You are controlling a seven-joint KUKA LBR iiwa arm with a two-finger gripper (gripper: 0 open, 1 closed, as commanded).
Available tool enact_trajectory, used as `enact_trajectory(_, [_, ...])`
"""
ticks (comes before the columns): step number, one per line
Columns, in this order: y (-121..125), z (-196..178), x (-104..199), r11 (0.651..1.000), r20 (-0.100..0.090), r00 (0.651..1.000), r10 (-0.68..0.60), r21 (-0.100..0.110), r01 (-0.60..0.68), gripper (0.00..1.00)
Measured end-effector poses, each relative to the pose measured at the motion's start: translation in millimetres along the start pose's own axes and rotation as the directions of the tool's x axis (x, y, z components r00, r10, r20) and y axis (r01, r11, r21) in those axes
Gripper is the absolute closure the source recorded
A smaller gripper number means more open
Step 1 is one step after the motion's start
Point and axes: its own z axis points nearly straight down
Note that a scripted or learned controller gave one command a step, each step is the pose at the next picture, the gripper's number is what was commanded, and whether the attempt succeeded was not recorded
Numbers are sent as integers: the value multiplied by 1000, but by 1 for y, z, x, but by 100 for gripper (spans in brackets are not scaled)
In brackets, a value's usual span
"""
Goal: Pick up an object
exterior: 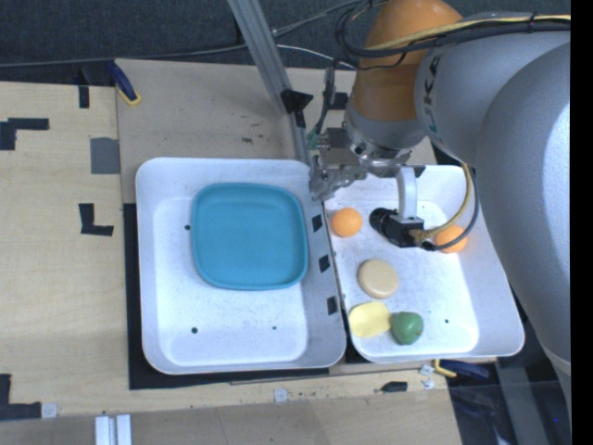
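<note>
- The arm (482,109) is reaching in from the right of the frame, and its pincer (324,182) is hanging near the upper left corner of the right bin (482,336), close above the wall that the two bins share.
- Whether the pincer is released or clenched cannot be told from here; nothing is showing in its grip.
- The nearest candidate is the orange ball (346,222), lying just below the pincer in the frame, apart from it. A beige disc (378,278) is sitting lower, with a yellow piece (369,320) and a green piece (406,327) touching each other near the bin's lower edge.
- A second orange thing (451,239) is lying partly hidden behind the black fitting (398,227) and cables on the wrist.
- Risk: a descent from this spot is likely landing on the dividing wall rather than on the ball, since the pincer is sitting so close to that edge.
- Risk: the ball is round and may be rolling away on a glancing touch.
- The blue plate (248,235) is filling the left bin (167,341); being flat and wide, it is looking hard to pinch.
</note>
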Motion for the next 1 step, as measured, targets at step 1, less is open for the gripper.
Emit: enact_trajectory(1, [15,-4,54,1000,0,1000,0,0,0,100])
